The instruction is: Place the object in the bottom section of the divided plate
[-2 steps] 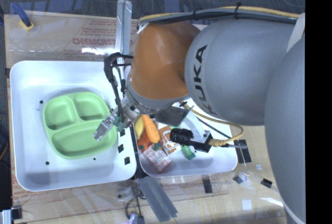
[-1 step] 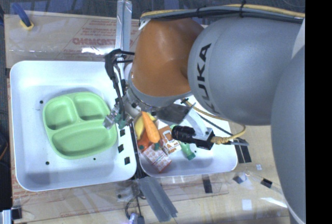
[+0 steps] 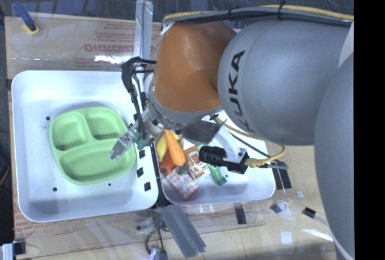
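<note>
From the overhead camera I see my arm (image 3: 264, 72) reaching in from the right, its grey and orange bulk covering much of the right bin (image 3: 258, 192). The gripper (image 3: 123, 147) hangs over the right edge of the green divided plate (image 3: 90, 144). I cannot tell the fingers' state. A carrot (image 3: 173, 150) and small boxes (image 3: 186, 174) lie right of the plate. The left bin (image 3: 36, 192) holds the plate on the bench (image 3: 78, 42).

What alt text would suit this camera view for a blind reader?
A grey and orange robot arm reaches its claw over a green divided plate in the left white bin. The right bin holds a carrot, a banana and small boxes.
</note>
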`<act>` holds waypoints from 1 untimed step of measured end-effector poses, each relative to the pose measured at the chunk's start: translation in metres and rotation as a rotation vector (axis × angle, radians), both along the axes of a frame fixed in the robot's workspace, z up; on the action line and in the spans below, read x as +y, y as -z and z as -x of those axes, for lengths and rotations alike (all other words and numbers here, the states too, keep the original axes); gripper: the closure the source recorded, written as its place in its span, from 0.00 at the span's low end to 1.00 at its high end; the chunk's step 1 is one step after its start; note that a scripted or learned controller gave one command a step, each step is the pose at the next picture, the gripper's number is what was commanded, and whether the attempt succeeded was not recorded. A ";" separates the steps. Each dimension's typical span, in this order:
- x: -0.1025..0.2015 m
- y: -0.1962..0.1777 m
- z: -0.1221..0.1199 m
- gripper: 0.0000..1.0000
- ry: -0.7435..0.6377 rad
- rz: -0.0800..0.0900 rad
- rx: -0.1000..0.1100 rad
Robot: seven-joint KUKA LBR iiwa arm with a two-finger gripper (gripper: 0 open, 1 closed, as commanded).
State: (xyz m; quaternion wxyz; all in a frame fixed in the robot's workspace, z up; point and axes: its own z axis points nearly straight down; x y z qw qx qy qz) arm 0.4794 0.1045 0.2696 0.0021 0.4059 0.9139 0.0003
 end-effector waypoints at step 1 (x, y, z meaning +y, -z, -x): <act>0.000 -0.010 -0.001 1.00 -0.005 0.000 -0.004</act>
